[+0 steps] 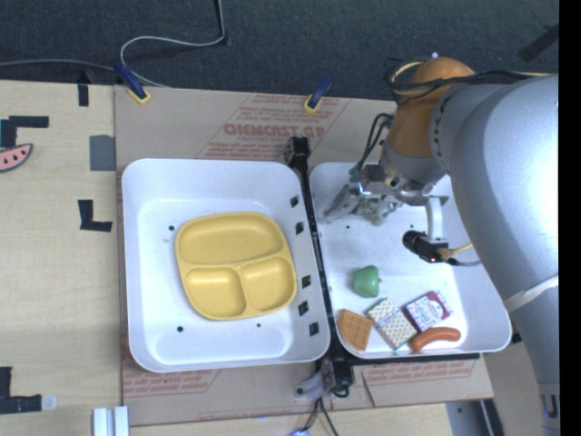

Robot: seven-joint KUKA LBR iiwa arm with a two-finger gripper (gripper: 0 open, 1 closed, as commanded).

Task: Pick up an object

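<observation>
Camera view: While the arm reaches in from the right, its gripper hangs over the far part of the right bin, fingers spread apart, gripping nothing.
Objects: green pepper, waffle, cracker, packet and sausage lie at the near end.
Left bin: yellow tray.
Risk: I judge a descent here closes on bare floor, since the items sit well apart from the gripper.
</observation>
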